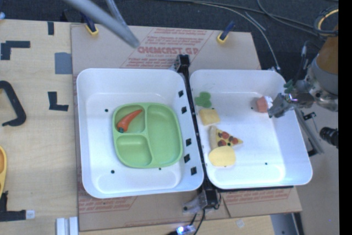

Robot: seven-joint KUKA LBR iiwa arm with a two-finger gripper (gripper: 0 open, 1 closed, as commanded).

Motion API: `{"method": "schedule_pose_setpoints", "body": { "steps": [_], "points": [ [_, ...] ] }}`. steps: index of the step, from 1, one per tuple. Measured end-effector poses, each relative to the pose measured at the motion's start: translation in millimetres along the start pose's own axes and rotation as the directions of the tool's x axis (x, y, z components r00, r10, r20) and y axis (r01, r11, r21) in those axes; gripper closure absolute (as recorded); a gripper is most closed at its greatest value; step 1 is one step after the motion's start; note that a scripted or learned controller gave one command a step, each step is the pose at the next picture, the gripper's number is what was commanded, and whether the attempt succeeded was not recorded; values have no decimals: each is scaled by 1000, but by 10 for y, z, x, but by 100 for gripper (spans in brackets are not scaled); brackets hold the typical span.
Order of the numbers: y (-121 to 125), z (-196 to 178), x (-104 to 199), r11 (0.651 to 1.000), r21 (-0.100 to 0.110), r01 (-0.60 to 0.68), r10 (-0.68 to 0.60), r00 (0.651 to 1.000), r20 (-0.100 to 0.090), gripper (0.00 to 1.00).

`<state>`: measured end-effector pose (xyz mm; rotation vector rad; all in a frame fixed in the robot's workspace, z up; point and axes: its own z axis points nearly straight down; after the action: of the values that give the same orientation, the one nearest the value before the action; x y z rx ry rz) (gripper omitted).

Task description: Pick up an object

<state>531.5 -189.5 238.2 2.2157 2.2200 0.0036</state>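
The jaws [276, 108] sit at the right wall of the right bin [286, 173], and a small pink thing [260, 104] lies just beside them, on their left. I cannot tell if the jaws are open, closed, or touching it.
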Motion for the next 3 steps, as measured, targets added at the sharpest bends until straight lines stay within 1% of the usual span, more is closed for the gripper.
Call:
{"method": "schedule_pose_setpoints", "body": {
  "steps": [1,2,3],
  "points": [
    [161,112,548,1000,6,4,-4,1000,-3,100],
    [248,19,1083,1000,5,5,-5,1000,-3,100],
    [322,140,1549,1000,8,3,-3,1000,-2,100]
  ]
}}
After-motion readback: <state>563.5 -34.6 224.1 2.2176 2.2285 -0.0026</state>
